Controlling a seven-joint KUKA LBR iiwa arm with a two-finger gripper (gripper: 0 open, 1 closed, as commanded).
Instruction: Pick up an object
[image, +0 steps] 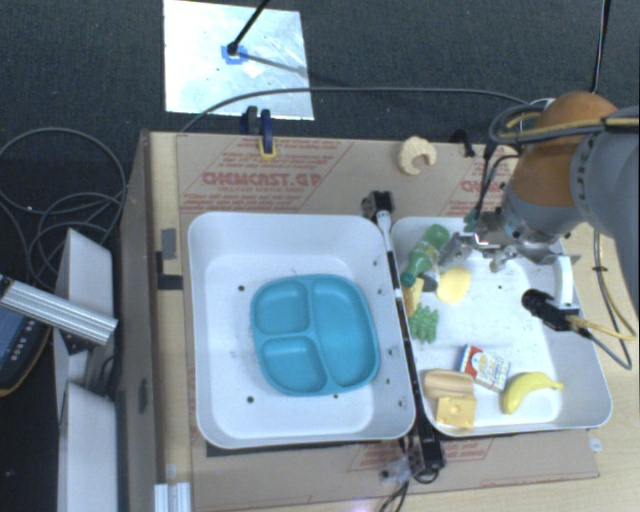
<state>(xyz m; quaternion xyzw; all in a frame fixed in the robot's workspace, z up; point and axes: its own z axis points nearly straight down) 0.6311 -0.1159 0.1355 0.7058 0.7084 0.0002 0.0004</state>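
Hovering low over the far end of the right bin (590, 400), my end effector (478, 243) sits just above the pale yellow lemon (454, 285), so I judge this the approach before a grasp; I cannot tell how the end effector is set. Next I must drop squarely onto the lemon, clear of the green bottle (424, 252) beside it. Beyond the bins, the counter (300, 180) reads "CHEMCAST GP".

bench (300, 170), 2 white bins (215, 330) (585, 385)
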